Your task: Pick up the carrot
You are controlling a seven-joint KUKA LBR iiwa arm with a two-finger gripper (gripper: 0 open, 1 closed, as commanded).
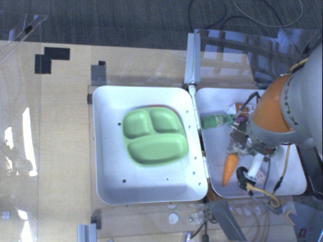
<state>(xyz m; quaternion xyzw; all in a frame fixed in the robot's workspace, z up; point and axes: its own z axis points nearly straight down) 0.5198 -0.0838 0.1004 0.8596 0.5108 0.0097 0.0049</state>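
- Carrot (pixel 230 168) lies in the right bin (pixel 298 183), near its left wall, with the thick end up and the point toward the front edge.
- The gripper (pixel 241 146) hangs just above the thick end of the carrot, close to touching it; I cannot tell whether the fingers are apart or together, because the wrist hides them.
- A green bottle (pixel 217 121) lies near the back of the same bin, just beside the arm, with a small packet (pixel 241 114) next to it.
- The left bin (pixel 108 145) holds a green tray (pixel 154 135), well apart from the carrot.
- The step in hand seems to be the descent for the grasp.
- To do it well, I think the fingers should close across the narrow width of the carrot, not along its length.
- The grasp point should move a little toward the middle of the carrot, because a grip on the very end can let it swing or slip out.
- The bin wall is near, so the left finger needs room on that side.
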